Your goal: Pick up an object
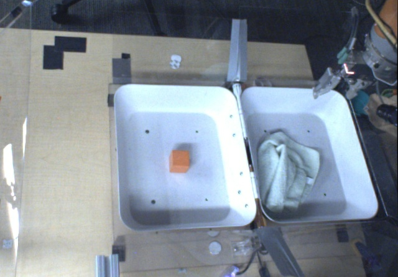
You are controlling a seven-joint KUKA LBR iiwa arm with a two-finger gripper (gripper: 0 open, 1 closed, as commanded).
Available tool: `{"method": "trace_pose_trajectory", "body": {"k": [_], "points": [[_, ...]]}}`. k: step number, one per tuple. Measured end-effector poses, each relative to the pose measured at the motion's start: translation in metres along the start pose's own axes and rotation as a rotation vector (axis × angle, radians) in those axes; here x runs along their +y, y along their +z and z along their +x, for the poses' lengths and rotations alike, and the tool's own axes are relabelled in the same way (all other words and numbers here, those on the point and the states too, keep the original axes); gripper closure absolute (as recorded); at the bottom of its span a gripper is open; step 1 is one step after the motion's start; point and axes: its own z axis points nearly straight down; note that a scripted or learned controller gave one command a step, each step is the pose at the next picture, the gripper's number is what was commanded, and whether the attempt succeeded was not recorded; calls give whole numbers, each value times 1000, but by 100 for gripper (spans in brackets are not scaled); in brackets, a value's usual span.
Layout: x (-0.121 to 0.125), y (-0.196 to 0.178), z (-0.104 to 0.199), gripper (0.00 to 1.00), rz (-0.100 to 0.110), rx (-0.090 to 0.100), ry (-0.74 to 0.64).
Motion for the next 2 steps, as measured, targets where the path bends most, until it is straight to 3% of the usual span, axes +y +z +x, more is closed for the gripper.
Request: {"method": "trace_pose_trajectory", "body": {"k": [1,2], "points": [[-5,162,-4,0,1,1,-87],[-9,177,-10,0,-9,0,-100]]}}
